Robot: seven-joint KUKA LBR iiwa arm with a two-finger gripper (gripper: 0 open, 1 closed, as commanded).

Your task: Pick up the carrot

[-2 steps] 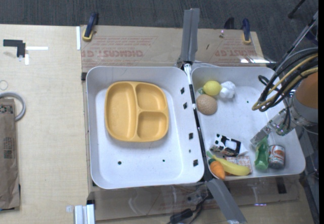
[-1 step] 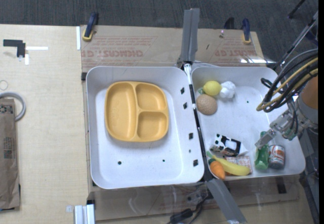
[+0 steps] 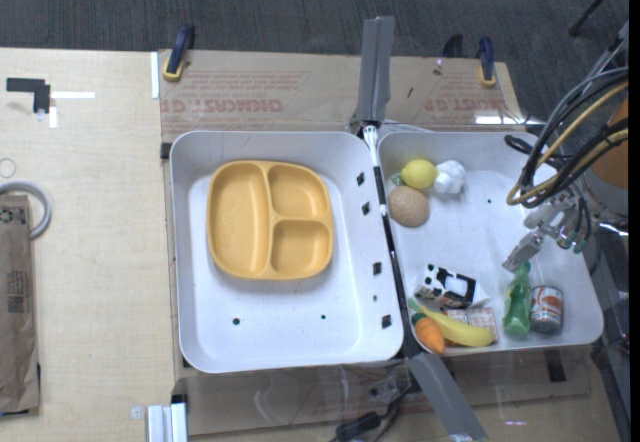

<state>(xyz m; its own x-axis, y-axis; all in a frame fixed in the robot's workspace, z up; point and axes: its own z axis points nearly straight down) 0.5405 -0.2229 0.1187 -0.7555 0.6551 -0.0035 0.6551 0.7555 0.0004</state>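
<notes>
The carrot (image 3: pixel 429 335) is a small orange piece in the front left corner of the right bin (image 3: pixel 480 200), tucked against the bin wall, with a yellow banana (image 3: pixel 462 329) lying across its right side. My gripper (image 3: pixel 528 248) hangs over the right part of the same bin, just above a green bottle (image 3: pixel 517 303). It is well to the right of the carrot and apart from it. Nothing shows in its grasp.
The right bin also holds a lemon (image 3: pixel 418 173), a white lump (image 3: pixel 449 177), a brown round fruit (image 3: pixel 408 207), a black-and-white toy (image 3: pixel 447 283) and a small can (image 3: pixel 546 309). A yellow divided plate (image 3: pixel 270 220) lies in the left bin (image 3: pixel 200 320). Cables (image 3: pixel 560 145) hang at the right.
</notes>
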